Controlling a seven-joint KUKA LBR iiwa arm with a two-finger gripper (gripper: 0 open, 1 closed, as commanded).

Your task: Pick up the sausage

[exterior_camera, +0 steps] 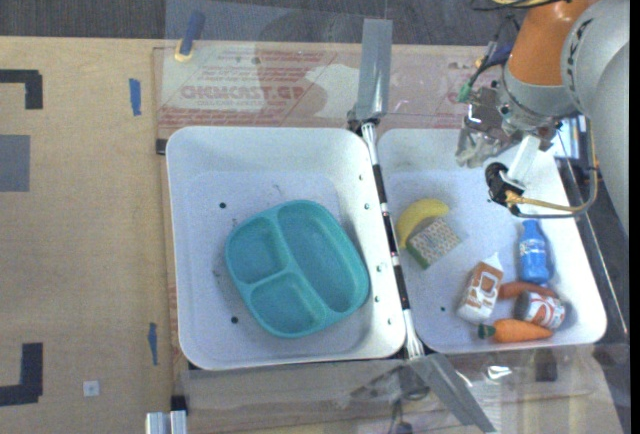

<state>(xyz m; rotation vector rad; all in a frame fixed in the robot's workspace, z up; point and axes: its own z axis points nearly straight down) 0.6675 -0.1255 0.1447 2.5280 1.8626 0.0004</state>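
From my seat, the left bin (190,172) holds a teal plate (296,268) with three compartments, lying at a slant in the lower middle of that bin. Crossing the divider into the right bin (420,147), I see a banana (420,214) touching a patterned packet (434,241) near the bin's left wall. Further right, in the lower part of the frame, sits a cluster: a white-and-orange carton (481,290), a carrot (520,330) along the bottom edge, a red-and-white can (546,310), and a blue bottle (533,252) above them. What I take for the sausage (516,290) is the short reddish-brown piece wedged between carton and can, just below the bottle; its long axis runs roughly left to right across the frame, perhaps dipping a little toward the right, with its right end hidden by the can. The gripper (478,150) hangs over the upper right of the frame, above the bin's far corner, well apart from the sausage; I cannot tell how its jaws stand. I judge the pick not yet begun: approach, descent, closing and lifting are all left.
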